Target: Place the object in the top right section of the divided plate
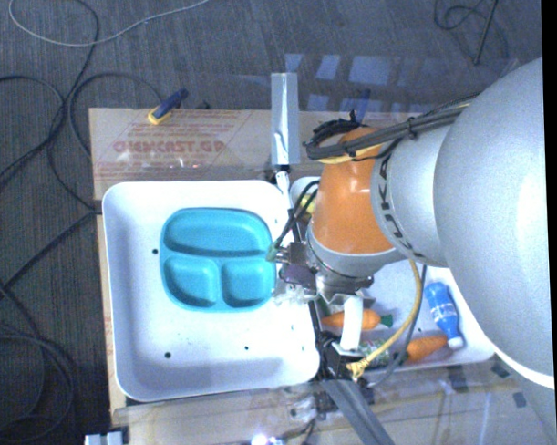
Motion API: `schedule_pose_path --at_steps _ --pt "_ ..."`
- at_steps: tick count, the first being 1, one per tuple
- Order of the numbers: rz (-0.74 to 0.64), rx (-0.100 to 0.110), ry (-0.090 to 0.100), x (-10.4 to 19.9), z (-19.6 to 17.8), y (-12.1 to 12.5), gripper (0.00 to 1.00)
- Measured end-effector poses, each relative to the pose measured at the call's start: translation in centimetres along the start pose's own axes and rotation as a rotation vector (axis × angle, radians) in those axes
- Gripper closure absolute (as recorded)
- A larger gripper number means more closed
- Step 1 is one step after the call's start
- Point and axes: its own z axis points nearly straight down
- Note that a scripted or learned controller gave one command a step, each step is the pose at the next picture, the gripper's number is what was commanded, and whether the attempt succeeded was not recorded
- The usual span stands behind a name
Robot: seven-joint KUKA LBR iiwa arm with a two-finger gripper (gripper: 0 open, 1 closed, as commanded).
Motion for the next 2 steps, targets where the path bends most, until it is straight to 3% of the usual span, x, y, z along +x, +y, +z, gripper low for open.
schedule_pose_path --at_steps 1,2 --pt "0.237 -0.008 0.002 0.7 0.6 1.3 1.00" --pt "0.059 -0.012 -0.002 2.2 0.4 7.0 1.00"
